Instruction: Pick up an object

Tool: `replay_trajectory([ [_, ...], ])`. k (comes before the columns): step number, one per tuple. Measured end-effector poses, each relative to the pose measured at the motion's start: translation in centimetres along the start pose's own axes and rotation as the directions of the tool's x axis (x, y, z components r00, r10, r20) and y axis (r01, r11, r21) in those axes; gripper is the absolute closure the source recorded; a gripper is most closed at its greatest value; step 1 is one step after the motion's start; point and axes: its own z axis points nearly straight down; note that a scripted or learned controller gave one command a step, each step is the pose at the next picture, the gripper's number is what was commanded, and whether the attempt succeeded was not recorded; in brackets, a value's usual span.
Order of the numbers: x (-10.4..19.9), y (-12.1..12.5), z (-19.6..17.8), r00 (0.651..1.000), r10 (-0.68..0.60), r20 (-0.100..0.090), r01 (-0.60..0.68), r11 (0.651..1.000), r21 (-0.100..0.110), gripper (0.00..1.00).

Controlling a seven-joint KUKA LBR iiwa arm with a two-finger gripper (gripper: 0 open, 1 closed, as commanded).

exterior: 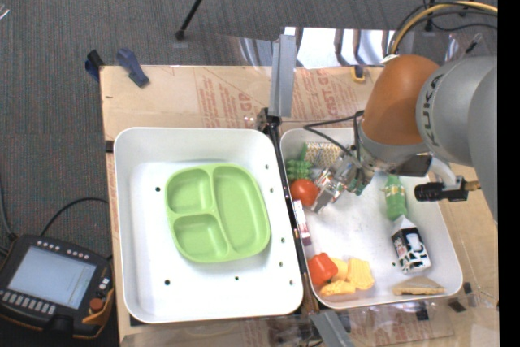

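Two white bins sit side by side: a left bin [130, 256] and a right bin [451, 252]. One green plate [218, 212] lies in the left bin. All else lies to the right of that plate, in the right bin: one tomato [303, 191], one red pepper [322, 266], one cluster of yellow pieces [351, 276], one green bottle [395, 197], one small carton [409, 249], one cracker [419, 288], and one green leafy item [296, 167]. One arm [439, 106].
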Motion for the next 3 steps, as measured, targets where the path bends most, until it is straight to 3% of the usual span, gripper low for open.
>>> replay_trajectory([
  [2,1.5,-1.0,0.1,0.965,0.263,-0.003,-0.263,0.965,0.003,0.00],
  [3,0.6,0.4,0.0,0.873,0.488,-0.001,-0.488,0.873,0.002,0.00],
])
